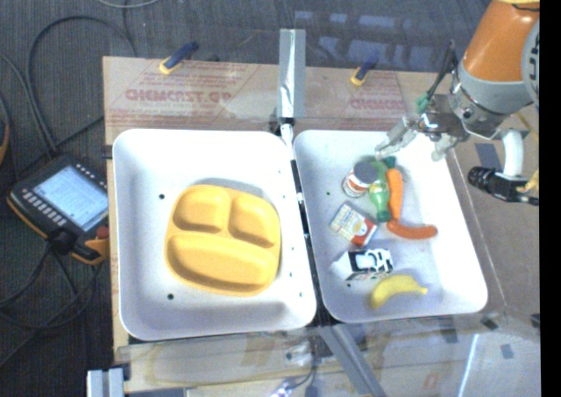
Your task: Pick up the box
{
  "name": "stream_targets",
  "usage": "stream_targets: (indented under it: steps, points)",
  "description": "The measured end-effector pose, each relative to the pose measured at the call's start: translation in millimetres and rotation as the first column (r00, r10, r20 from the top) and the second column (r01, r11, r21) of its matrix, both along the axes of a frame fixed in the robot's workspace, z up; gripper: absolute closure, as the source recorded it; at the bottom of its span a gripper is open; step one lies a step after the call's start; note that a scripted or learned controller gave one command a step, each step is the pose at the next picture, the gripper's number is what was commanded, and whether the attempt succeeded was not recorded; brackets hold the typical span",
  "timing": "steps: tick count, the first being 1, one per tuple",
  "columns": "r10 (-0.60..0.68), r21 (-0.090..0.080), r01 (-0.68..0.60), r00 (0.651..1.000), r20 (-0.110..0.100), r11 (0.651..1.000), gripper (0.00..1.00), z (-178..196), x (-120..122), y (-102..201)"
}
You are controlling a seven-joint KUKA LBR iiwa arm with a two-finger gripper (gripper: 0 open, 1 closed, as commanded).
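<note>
Camera view: small white-and-yellow box [353, 223] with red edge, flat among toy food; tool [412, 136] spread, holding nothing.

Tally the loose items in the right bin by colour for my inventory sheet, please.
Orange: 2, a long orange carrot and an orange-red sausage
Yellow: 1, a curved yellow banana
Green: 1, a small green vegetable
White or mixed print: 3, a round can, a small printed box, a black-and-white toy car
Total: 7
</note>
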State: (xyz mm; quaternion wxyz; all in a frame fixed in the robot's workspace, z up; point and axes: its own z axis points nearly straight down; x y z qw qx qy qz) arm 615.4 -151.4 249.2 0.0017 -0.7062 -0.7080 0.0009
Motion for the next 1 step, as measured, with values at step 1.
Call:
stream_targets:
  steps: [1]
  points:
    - [0.115,0.0,-0.115,0.993,0.0,0.993,0.0,-8.0,-64.3,54.4]
